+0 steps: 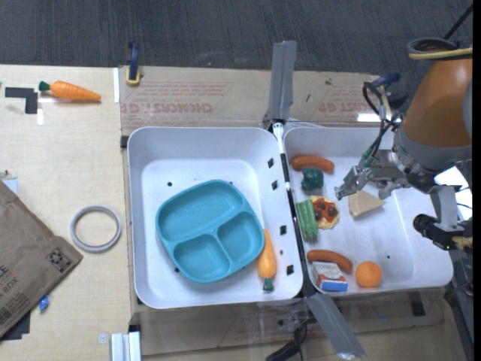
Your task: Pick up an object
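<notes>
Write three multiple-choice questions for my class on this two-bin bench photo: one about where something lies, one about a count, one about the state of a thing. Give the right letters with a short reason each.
1. Where does the blue divided plate lie?
A. In the left bin
B. In the right bin
C. On the bench outside both bins

2. How many carrots are in the picture?
A. One
B. Two
C. Four

3. How does the roll of tape sit?
A. Standing on edge
B. Hanging off the bench
C. Lying flat on the bench

Answers:
1. A: the plate rests on the floor of the left bin, beside a carrot.
2. B: one carrot lies in the left bin, another carrot lies on the bench at top left.
3. C: its full ring faces up, left of the bins.
</notes>
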